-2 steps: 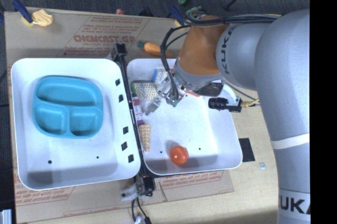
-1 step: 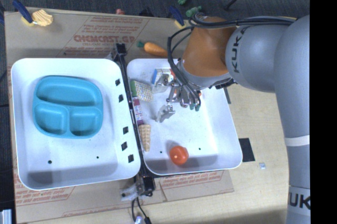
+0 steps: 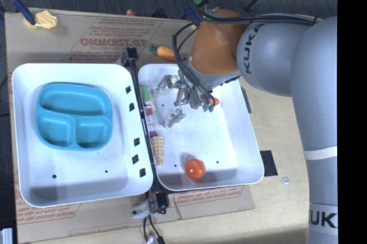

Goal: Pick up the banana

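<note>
Quickly, left to right. Small yellow lumpy item [image 3: 47, 20] lies on the brown cardboard-covered surface [image 3: 103, 36], far left of the tool and further back, outside both bins. It is the only yellow thing, so it may be the banana, but it is too small to tell. A blue clip-like piece [image 3: 24, 10] touches its left side.

Shallow white left bin [image 3: 23, 122] sits well left of the tool and holds a light-blue plastic divided tray [image 3: 73, 116].

Shallow white right bin [image 3: 243, 139] is where the tool is. Along its left wall, left of the tool, are a small green item [image 3: 144, 92], a thin dark-red item [image 3: 150, 119] and, nearer the front, a tan ribbed cone-shaped item [image 3: 157, 149].

Metal tool [image 3: 182, 98] hangs over the back half of this bin; spread or pressed together, cannot tell, and nothing is clearly seen in it. Small orange item [image 3: 165, 53] lies on the surface just behind the bin, back-left of the tool. Round orange-red ball-like item [image 3: 195, 168] is at the front of the bin, well apart from the tool. Grey arm with orange band [image 3: 215, 47] comes in from the right.
</note>
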Motion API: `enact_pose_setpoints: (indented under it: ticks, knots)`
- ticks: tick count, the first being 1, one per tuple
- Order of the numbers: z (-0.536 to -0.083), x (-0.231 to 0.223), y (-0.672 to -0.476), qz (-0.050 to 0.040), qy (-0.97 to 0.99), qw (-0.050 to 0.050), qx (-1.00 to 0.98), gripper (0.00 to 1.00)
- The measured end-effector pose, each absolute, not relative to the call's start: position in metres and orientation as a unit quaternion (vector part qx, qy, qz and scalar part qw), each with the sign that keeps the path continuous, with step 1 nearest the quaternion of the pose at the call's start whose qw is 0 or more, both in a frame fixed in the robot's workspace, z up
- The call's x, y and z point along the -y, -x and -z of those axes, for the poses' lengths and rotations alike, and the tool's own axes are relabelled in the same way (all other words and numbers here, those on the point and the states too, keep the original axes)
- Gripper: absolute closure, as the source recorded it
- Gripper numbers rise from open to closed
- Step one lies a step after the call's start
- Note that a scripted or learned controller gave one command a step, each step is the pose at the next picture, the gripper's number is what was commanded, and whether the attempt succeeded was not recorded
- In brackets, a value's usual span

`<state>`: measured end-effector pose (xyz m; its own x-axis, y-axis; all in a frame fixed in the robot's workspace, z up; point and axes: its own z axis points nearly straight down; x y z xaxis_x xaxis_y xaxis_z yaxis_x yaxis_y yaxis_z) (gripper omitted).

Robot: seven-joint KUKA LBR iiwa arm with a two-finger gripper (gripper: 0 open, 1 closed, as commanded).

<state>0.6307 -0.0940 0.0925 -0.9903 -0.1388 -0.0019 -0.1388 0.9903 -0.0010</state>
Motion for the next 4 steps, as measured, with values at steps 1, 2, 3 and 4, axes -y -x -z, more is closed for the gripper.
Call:
enact_pose_setpoints:
  ticks: [1,2,3,4]
  knots:
    - [-0.094,0.104,-0.625,0.0029,0.372,0.002,-0.928,0.00]
    - [-0.092,0.121,-0.595,-0.0013,0.601,-0.001,-0.800,0.00]
    - [-0.248,0.161,-0.566,0.0013,0.627,0.001,-0.779,0.00]
    - [-0.143,0.095,-0.508,-0.0024,0.608,-0.001,-0.794,0.00]
